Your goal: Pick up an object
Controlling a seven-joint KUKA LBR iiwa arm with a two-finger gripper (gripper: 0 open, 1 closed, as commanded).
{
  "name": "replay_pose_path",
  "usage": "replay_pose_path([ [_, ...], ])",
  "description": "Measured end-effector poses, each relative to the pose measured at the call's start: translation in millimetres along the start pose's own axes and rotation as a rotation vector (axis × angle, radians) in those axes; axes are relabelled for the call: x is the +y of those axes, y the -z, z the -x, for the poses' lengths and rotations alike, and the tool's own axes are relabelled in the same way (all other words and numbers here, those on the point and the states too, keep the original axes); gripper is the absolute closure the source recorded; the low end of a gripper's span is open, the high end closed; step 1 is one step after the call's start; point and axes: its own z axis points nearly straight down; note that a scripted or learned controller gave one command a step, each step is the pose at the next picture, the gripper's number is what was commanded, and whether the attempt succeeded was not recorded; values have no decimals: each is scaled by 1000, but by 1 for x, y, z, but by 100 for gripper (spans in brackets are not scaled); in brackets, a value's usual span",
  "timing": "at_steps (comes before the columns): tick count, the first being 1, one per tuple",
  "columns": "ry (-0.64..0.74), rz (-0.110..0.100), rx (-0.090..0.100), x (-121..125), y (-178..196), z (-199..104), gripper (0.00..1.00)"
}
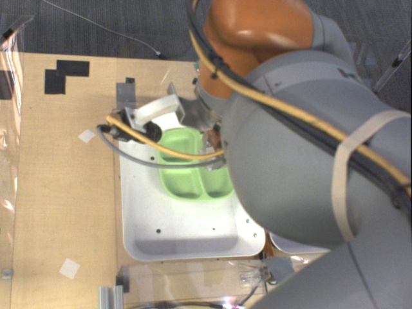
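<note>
A large grey robot arm (pixel 309 147) with an orange band (pixel 257 18) near its wrist reaches in from the right and covers much of the scene. Below it, on a pale wooden table (pixel 64 192), sits a shallow white bin (pixel 174 237). A second white bin (pixel 290 243) peeks out under the arm at the lower right.

Inside the near bin lies a light green divided tray (pixel 187 179), a shallow dish with two compartments, resting in the bin's upper half. It seems the most likely object to pick up. The arm's wrist hangs directly over the tray's upper edge, with yellow and grey cables (pixel 154 145) looping across it.

The gripper (pixel 209 148) sits low beside the tray's top right, mostly hidden by the wrist, so whether it is wide or closed cannot be told, and nothing is visibly held.

To do this step well, the gripper should probably straddle the tray's rim or its centre divider, since the flat base offers little to pinch. It should come down straight, close firmly, and lift slowly so the light tray does not slip or tilt.
</note>
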Motion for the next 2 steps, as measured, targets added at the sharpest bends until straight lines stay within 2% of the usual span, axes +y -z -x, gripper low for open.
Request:
replay_pose_path([
  [1, -81, 6, -9, 4, -100, 1, 100],
  [2, 186, 3, -7, 0, -141, 2, 100],
])
